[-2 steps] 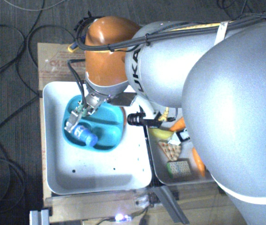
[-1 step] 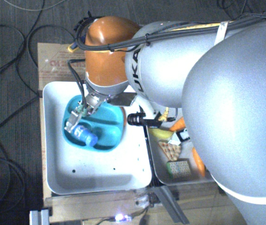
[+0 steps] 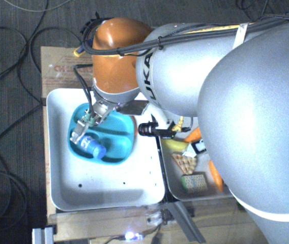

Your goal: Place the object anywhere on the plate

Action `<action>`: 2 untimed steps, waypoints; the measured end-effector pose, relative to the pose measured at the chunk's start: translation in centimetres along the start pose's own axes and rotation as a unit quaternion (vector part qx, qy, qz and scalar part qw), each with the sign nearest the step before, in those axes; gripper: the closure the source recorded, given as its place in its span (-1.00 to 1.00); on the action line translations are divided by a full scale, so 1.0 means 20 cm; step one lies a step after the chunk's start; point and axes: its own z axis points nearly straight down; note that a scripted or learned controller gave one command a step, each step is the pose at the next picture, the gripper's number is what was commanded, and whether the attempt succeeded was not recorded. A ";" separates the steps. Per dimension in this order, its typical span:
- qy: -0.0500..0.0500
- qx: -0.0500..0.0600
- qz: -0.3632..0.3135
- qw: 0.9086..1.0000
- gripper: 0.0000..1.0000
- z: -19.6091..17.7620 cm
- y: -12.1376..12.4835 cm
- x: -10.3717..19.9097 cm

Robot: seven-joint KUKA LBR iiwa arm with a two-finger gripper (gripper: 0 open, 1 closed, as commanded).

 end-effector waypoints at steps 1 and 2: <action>0.000 0.000 0.000 1.000 -1.00 0.00 0.00 0.00; 0.000 0.000 0.000 1.000 -1.00 0.00 0.00 0.00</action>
